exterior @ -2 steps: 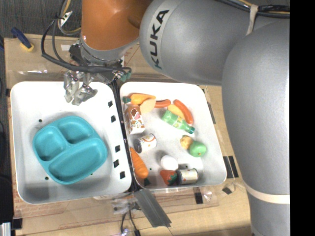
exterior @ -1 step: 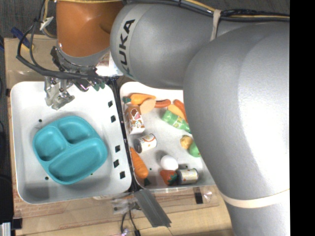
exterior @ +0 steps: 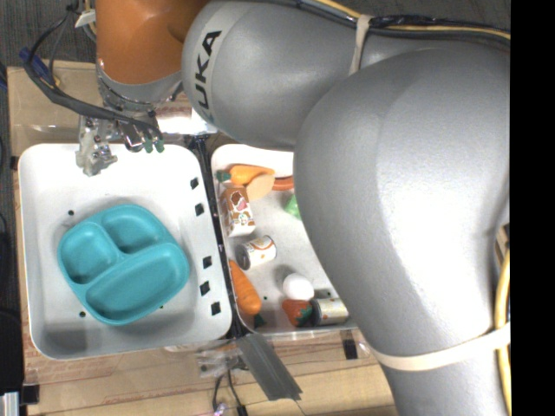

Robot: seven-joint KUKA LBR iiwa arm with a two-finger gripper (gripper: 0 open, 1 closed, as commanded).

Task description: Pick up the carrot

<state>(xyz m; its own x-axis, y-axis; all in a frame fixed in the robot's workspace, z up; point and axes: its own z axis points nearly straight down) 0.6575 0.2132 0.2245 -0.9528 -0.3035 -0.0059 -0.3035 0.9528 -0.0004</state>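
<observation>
Gripper (exterior: 94, 150) over left bin (exterior: 35, 232), finger state unclear; approach step. Next: cross to carrot (exterior: 245, 291) in right bin (exterior: 269, 319).

Your tapered orange carrot (exterior: 244, 289), lying flat, along the right bin's left wall, near its front corner.

The grey arm (exterior: 381, 163) sweeps in from the right, its orange band (exterior: 139, 33) directly above the end effector (exterior: 97, 154), which points downward.
</observation>
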